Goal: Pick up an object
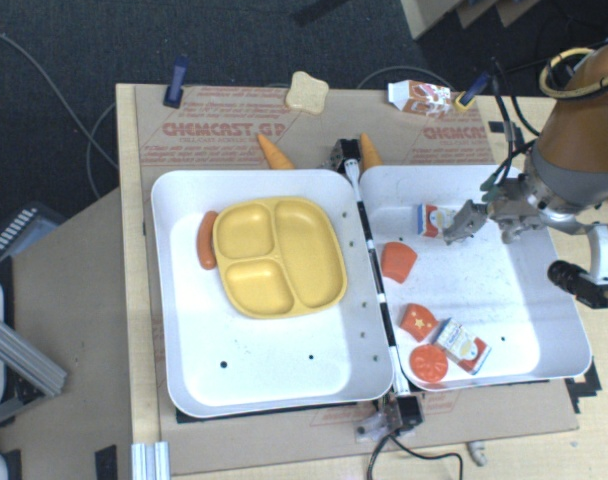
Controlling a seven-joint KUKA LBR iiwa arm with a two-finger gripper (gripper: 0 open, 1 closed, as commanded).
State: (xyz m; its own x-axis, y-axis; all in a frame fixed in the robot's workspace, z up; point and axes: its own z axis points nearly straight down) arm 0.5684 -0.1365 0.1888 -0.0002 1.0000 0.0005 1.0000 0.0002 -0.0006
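Now the hand (462, 223) sits in the right white bin (544, 358), upper middle of the frame, touching a small blue-and-white packet (431, 218). I cannot tell its state. That packet looks light, crinkly and slippery; pinch its flat sides.

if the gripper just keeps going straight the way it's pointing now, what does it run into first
Probably the small blue, white and red carton in the right bin. The gripper points toward the picture's left, and the carton lies just off its tip. Its height above the bin is unclear from this view, so it might pass over.
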